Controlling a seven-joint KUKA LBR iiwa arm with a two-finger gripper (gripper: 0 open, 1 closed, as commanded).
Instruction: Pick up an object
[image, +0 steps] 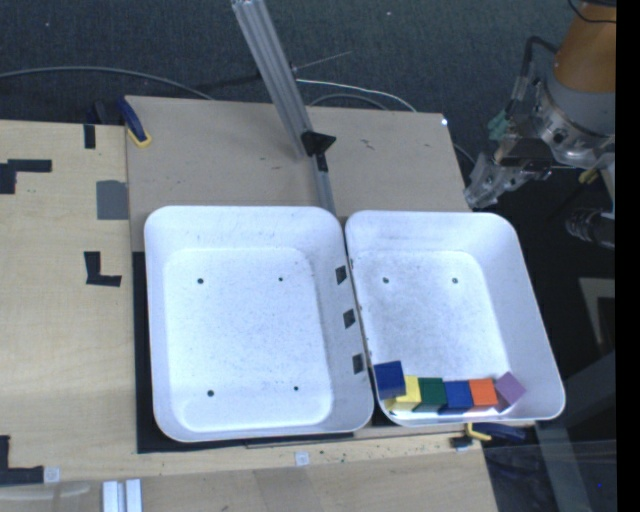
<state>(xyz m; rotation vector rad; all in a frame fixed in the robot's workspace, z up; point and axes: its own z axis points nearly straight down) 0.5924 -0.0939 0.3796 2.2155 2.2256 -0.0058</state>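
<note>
Camera view: arm hanging beyond far right corner of right bin, gripper sitting outside bin over bench edge. Finger state: cannot tell, tips blurring against dark floor. Blocks lying well below gripper, lining near wall of right bin: blue block, yellow block, green block, second blue block, orange block, purple block. Left bin sitting down-left of gripper.

You have small blocks lined along the right bin's near wall: blue, yellow, green, blue, orange, purple. They lie touching in one row. The left-end blue block sits partly atop the yellow.
</note>
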